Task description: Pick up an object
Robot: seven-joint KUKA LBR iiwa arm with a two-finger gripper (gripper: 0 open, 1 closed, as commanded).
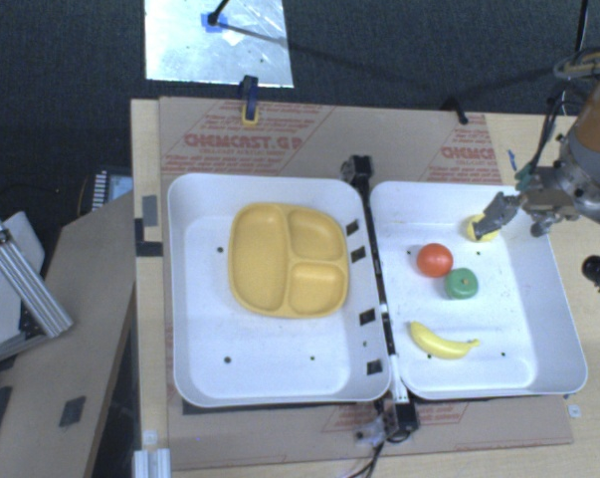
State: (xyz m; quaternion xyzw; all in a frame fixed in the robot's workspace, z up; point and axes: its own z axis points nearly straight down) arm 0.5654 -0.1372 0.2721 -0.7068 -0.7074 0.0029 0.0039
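1. Now we log the task's candidates in the right bin [553, 297]: a small yellow object [482, 229] lies near the bin's far edge, toward its far right corner.
2. We see the gripper [500, 210] right at that yellow object, its dark fingertip over the object's upper side. We cannot tell whether the pincer is spread or pressed together, nor whether it pinches the object.
3. We note a red ball-like fruit [435, 259] near the middle of the right bin, and a green round piece [462, 283] just beside it on the near-right side.
4. We find a yellow banana [441, 342] lying flat near the near edge of the same bin, well apart from the gripper.
5. We record the left bin [195, 297] carrying a yellow divided plate [286, 259] with three compartments, set about the bin's middle, slightly toward the far edge.
6. We see both bins resting side by side on a cardboard sheet [280, 137] printed with red lettering.
7. We note the arm [588, 157] entering over the right bin's far right corner.
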